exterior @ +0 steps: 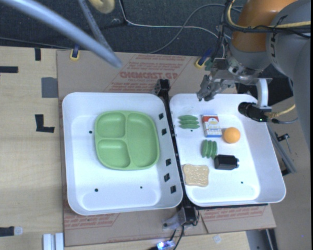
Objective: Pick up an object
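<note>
The right bin point(261, 186) holds a green pea pod point(188, 121), a small red-and-white box point(211, 125), an orange point(231, 135), a second green pod point(208, 149), a black block point(226, 162) and a slice of toast point(196, 175). My gripper point(207, 91) hangs above the back edge of that bin, just behind the pea pod and the box. Nothing shows between its fingers.
The left bin point(78, 191) carries a green divided plate point(127, 140). A black clip strip point(168, 139) runs between the bins. The arm's orange band point(258, 14) and grey body fill the upper right. Cables lie across the dark back area.
</note>
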`<state>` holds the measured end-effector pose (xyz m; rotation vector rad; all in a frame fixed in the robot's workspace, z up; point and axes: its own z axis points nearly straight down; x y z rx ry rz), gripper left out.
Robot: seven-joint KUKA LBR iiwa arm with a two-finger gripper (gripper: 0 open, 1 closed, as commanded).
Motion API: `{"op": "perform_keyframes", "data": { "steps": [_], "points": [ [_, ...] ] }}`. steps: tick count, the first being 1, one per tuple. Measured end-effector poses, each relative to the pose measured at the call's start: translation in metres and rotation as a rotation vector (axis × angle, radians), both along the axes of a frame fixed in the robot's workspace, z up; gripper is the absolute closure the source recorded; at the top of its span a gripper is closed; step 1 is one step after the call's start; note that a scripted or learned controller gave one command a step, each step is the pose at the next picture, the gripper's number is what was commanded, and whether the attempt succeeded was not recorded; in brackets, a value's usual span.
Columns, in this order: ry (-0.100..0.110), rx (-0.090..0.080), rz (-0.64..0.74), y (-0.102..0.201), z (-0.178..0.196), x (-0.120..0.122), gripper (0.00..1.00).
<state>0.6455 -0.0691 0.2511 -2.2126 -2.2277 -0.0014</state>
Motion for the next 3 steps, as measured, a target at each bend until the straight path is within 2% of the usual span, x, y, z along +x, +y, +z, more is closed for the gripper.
{"op": "perform_keyframes", "data": {
  "steps": [1, 3],
  "points": [
    [0.0, -0.001, 0.0, 0.053, 0.003, 0.002, 1.0],
    [0.003, -0.001, -0.001, 0.162, -0.029, -0.005, 1.0]
  ]
}}
